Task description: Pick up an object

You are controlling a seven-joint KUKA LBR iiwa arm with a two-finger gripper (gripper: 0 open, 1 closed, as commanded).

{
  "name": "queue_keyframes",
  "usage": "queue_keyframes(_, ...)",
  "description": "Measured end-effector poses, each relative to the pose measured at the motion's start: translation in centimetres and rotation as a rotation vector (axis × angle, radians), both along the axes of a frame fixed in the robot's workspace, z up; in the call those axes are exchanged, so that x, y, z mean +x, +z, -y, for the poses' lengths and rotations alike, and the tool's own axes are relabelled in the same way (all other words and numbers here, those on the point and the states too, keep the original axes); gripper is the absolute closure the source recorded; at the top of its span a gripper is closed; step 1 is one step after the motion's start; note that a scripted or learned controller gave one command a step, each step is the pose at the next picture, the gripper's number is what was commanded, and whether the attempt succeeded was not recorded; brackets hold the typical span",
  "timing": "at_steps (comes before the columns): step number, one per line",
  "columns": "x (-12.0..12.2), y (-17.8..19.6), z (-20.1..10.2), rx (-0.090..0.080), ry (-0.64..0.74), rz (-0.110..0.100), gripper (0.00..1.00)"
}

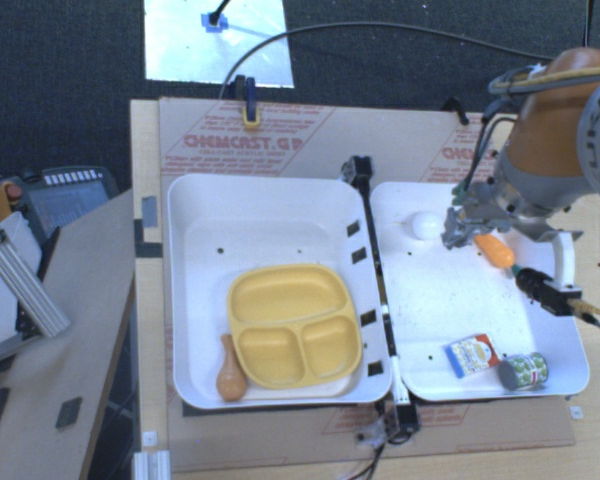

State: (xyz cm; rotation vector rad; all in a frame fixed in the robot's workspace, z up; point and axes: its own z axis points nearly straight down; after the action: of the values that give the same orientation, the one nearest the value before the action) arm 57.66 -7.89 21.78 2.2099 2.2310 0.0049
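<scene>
My gripper (457, 232) hangs low over the far part of the right bin (450, 308). Just to its left lies a white ball (423, 225), and an orange carrot-like piece (497, 252) lies just to its right. Whether either one touches the gripper is unclear. A small red, white and blue box (472, 354) and a green-labelled can (523, 370) on its side rest near the bin's front right corner, well away from the gripper.
The left bin (195, 268) holds a yellow divided plate (293, 324), with a tan wooden piece (230, 371) at its front left. A black divider (374, 268) runs between the two bins. The arm's grey and orange body (560, 138) comes in from the right.
</scene>
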Motion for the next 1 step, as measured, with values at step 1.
queue_keyframes(1,0.54,1.06,-4.89,0.0,0.0,0.0,1.0)
